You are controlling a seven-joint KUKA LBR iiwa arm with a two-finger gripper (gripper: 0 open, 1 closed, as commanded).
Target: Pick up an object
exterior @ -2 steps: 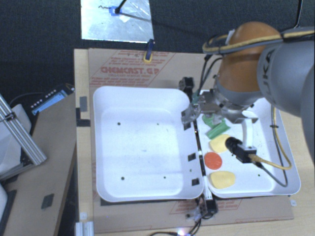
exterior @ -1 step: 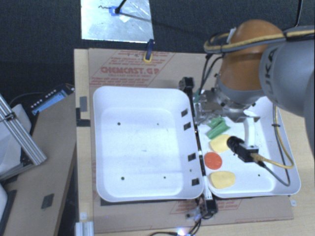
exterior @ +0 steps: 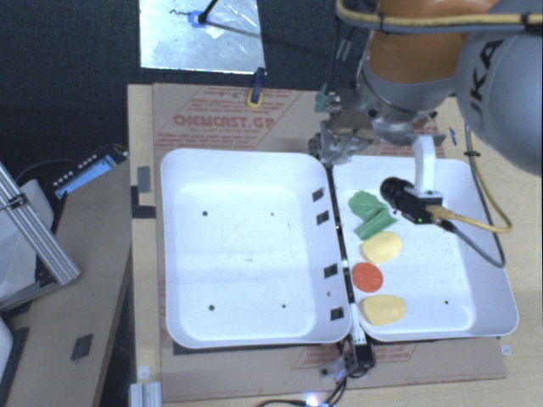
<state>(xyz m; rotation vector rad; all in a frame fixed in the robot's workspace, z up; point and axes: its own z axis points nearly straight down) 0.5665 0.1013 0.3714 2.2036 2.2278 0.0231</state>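
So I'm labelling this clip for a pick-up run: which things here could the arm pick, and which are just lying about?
Pickable, in the right bin:
green piece
upper yellow piece
orange-red disc
lower yellow piece

Just lying about:
left bin
cardboard sheet
shiny plate
yellow and blue clip

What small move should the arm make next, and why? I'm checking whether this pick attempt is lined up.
Probably shift the gripper toward the near side and slightly right, over the green piece. It sits at the far edge of the right bin, by the divider, with the green, yellow and red pieces all nearer the camera.
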